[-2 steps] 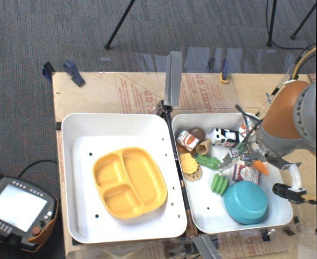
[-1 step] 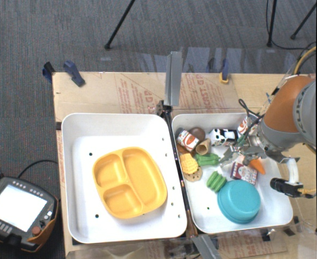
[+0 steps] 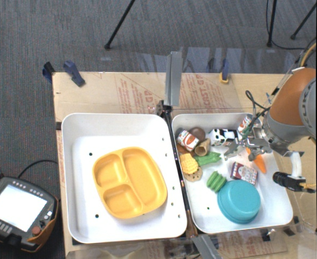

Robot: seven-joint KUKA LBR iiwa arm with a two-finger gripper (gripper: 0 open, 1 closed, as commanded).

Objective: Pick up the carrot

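One small orange carrot lies by the right wall of the right bin, just under the hand, whose opening I cannot tell, so it should descend straight, avoiding the red carton beside it

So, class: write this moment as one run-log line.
task: pick up carrot | hand: over right bin, at carrot | grasp: unconfirmed | yellow tray: left bin

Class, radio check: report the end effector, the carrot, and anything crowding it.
End effector low over right bin, at carrot. Grip on carrot unconfirmed. Small red-and-white carton close beside carrot; blue bowl nearer the camera.
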